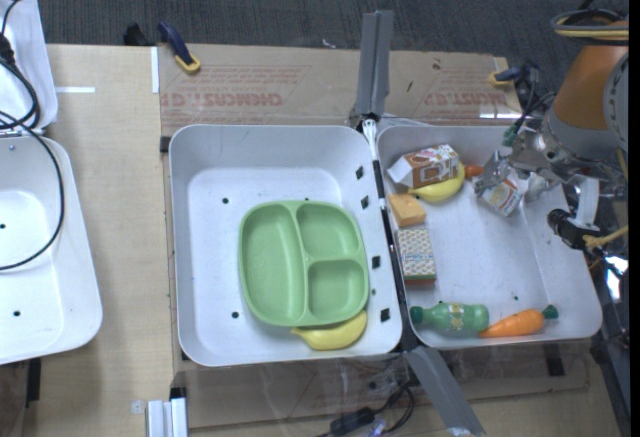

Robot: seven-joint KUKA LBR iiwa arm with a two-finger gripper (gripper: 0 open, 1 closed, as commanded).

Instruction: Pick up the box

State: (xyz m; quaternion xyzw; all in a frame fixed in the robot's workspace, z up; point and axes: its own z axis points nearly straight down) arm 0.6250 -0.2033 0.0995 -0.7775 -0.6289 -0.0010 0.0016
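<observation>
One bottle (449, 317), one carrot (519, 323) — two bananas (330, 334).

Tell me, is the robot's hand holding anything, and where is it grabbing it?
Looks like yes: the hand seems to grip a small crumpled white-and-silver box by its top end, above the right white bin. The exact hold is too blurry to tell.

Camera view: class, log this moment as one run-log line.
arm: over right bin far right | gripper: at crumpled silver packet | box: flat by divider, untouched | left bin: green divided plate, banana
</observation>
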